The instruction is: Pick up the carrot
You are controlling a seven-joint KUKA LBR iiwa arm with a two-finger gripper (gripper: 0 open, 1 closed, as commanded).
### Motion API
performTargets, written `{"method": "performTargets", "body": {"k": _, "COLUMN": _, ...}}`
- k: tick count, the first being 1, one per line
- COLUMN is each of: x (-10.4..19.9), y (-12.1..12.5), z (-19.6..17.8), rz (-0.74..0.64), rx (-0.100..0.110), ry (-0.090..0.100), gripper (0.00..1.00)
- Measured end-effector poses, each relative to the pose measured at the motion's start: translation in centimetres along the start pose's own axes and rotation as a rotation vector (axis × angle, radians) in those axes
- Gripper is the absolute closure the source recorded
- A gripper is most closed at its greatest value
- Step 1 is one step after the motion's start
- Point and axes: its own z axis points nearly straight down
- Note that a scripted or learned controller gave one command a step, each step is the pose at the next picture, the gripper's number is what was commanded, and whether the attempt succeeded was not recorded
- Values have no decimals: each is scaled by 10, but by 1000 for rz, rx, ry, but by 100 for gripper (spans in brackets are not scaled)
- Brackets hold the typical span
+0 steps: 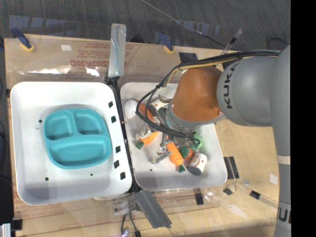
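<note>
Several toy foods lie in the right white bin (217, 174). A small orange carrot (149, 138) with a green tip points down-left at the bin's middle. A second, thicker carrot (175, 155) lies just to its right, with green at its far end. My gripper (153, 143) hangs low under the orange wrist band, and its metal fingers (160, 156) stand apart on either side of the small carrot, above and below it. The gripper is open and the carrot rests on the bin floor. The wrist hides the bin's upper middle.
A white cylinder with red marks (197, 165) and a green piece (197, 143) lie right of the carrots. A white rounded object (130, 107) sits at the bin's upper left. The left bin (24, 181) holds a teal divided plate (76, 137).
</note>
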Motion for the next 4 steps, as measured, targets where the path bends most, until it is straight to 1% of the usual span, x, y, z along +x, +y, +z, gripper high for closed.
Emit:
{"method": "performTargets", "body": {"k": 1, "x": -2, "y": 1, "z": -10, "rz": -7, "rx": 0, "ry": -2, "gripper": 100}}
{"method": "performTargets", "body": {"k": 2, "x": -40, "y": 39, "z": -105, "rz": 89, "rx": 5, "ry": -11, "gripper": 100}}
{"method": "performTargets", "body": {"k": 3, "x": -31, "y": 71, "z": -162, "rz": -357, "rx": 5, "ry": -6, "gripper": 100}}
{"method": "performTargets", "body": {"k": 4, "x": 17, "y": 78, "z": -111, "rz": -531, "rx": 1, "ry": 0, "gripper": 100}}
